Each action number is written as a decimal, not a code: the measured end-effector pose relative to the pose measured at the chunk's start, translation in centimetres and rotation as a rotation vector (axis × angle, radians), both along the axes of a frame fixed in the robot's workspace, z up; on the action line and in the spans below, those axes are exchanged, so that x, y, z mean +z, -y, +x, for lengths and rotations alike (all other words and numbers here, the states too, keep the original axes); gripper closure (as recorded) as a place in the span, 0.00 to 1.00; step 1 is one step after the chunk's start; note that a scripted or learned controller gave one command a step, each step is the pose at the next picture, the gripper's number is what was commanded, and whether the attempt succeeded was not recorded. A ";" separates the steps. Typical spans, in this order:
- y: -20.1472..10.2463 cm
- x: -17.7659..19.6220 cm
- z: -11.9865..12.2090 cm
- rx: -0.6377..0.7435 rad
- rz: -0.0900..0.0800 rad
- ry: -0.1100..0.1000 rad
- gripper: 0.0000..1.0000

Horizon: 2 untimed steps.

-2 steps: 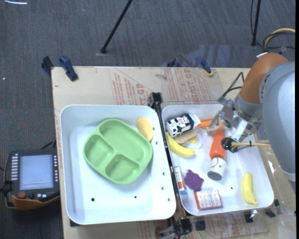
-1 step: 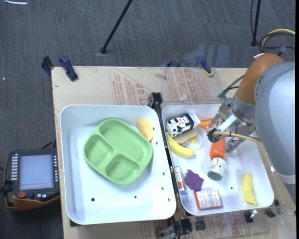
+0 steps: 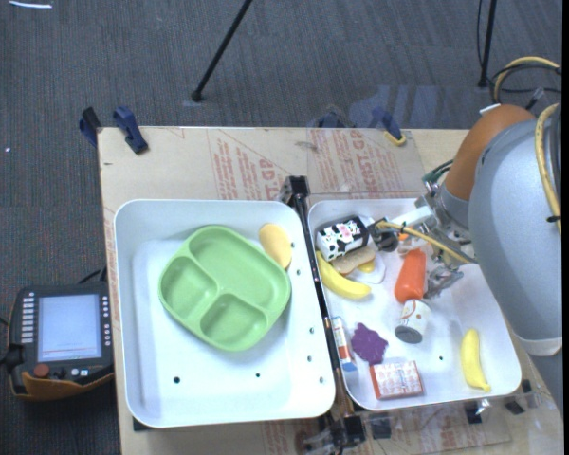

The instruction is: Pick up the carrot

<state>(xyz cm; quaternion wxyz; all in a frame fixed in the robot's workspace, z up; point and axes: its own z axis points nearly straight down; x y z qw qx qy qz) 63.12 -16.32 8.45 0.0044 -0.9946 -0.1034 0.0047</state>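
The carrot [image 3: 410,275], a short orange piece, lies nearly upright in the middle of the right bin [image 3: 498,325]. My gripper [image 3: 443,275] sits low over that bin, just to the carrot's right and very close to it. Whether it touches the carrot cannot be made out. The grey arm with its orange band comes in from the right and hides the bin's far right corner.
Around the carrot lie a cow-patterned carton [image 3: 343,237], a banana [image 3: 346,283], a small can [image 3: 410,329], purple grapes [image 3: 367,342], a red-and-white box [image 3: 396,379] and a second yellow fruit [image 3: 470,358]. The left bin holds a green divided plate [image 3: 226,287] and a yellow piece [image 3: 276,245].
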 end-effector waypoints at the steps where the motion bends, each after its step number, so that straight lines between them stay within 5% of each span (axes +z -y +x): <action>1: -0.2 0.3 -3.0 -0.003 -0.004 0.006 0.00; 2: 4.5 0.1 -10.2 0.098 0.007 0.003 0.00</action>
